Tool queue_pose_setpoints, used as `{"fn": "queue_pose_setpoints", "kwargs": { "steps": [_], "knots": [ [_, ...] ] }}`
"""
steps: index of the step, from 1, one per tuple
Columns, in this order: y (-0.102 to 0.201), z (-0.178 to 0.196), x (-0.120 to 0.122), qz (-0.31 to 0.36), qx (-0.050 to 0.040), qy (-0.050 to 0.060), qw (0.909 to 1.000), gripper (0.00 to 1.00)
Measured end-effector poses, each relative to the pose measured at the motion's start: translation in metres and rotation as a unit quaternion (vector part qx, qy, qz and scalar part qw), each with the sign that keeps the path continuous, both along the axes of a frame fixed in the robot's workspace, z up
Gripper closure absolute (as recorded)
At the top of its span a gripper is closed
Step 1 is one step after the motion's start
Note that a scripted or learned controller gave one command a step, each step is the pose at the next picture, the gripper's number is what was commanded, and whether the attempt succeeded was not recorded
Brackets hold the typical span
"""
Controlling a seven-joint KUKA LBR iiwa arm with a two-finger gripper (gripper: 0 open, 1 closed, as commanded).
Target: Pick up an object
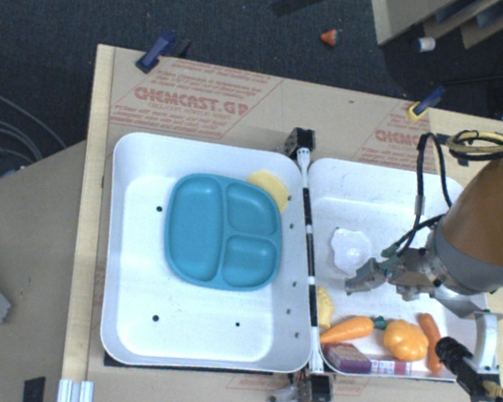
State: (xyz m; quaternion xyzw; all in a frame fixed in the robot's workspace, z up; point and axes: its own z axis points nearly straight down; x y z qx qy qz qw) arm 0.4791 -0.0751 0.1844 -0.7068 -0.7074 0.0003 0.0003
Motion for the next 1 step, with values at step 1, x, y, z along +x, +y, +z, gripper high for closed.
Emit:
{"fn": "queue_pose_setpoints", "kwargs": {
  "steps": [1],
  "knots": [
    [-0.0233,-0.0993,0.0017,-0.002,-0.0023,-0.002,1.0,0.0]
  ]
}}
